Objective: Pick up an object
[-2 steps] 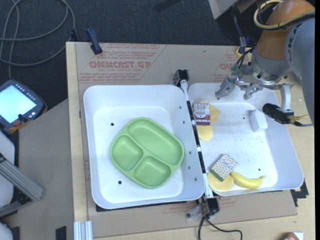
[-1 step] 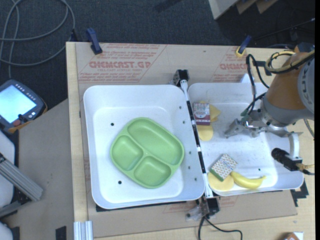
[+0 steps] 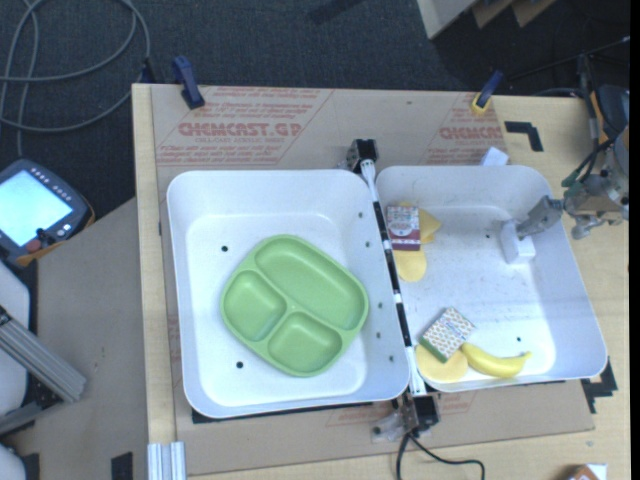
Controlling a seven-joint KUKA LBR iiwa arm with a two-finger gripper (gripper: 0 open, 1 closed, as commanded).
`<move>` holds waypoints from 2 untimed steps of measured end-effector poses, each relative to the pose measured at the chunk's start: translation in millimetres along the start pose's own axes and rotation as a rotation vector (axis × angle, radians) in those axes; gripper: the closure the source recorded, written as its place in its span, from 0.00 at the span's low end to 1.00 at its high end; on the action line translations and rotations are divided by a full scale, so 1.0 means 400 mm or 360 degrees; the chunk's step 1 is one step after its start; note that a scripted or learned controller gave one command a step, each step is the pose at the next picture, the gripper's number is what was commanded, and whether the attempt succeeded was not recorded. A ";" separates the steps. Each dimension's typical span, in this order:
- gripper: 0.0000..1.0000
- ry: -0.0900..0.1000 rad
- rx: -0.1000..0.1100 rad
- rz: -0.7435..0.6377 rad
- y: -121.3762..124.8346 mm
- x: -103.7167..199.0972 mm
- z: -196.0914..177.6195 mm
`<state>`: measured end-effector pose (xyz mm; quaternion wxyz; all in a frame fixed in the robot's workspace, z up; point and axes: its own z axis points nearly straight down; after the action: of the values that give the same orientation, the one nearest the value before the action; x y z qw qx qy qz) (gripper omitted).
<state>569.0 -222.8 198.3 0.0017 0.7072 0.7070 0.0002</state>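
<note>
Claw (image 3: 520,236), grip unclear, hangs over bare floor by the right bin's (image 3: 575,298) far edge.

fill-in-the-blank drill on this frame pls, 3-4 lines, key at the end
1. The green tray lies in the ____ bin.
2. The tray has ____ compartments.
3. The banana lies near the right bin's ____ edge.
4. The gripper sits over the ____ bin.

Missing words: left; three; front; right
</note>
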 end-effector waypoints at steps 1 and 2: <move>0.00 0.0003 0.0004 -0.0001 0.069 0.266 0.262; 0.00 0.0001 0.0002 -0.0001 0.234 0.124 0.274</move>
<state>663.1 -173.7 89.0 0.0009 0.7070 0.7072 0.0000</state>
